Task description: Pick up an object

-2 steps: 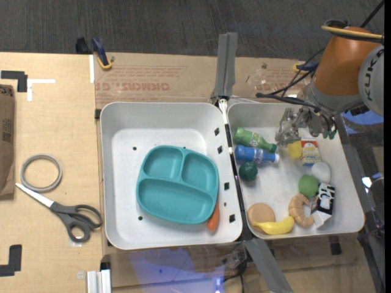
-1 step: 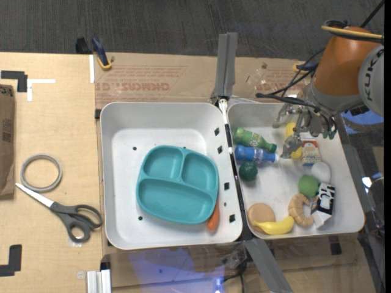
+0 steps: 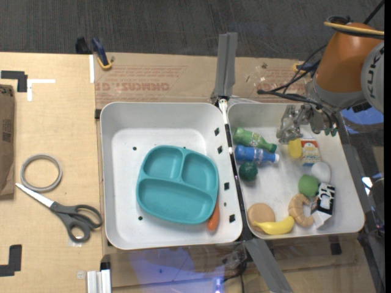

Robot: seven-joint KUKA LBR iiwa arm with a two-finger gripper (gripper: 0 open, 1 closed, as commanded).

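Observation:
My gripper (image 3: 292, 126) hangs over the far part of the right bin (image 3: 351, 221), just above and left of a yellow and white carton (image 3: 305, 151). To its left lie a green bottle (image 3: 254, 139), a blue bottle (image 3: 255, 155) and a dark green ball (image 3: 248, 172). Nearer the front sit a light green ball (image 3: 308, 184), a black and white packet (image 3: 324, 202), a tan ring (image 3: 299, 209), a peach round piece (image 3: 261, 213) and a yellow banana (image 3: 274, 226). Nothing shows between the fingers.
The left bin (image 3: 122, 127) holds a teal divided plate (image 3: 178, 185) with an orange carrot (image 3: 213, 220) at its right front. Scissors (image 3: 61, 210) and a tape ring (image 3: 41, 171) lie on the bench to the left. A grey divider post (image 3: 226, 66) stands between the bins.

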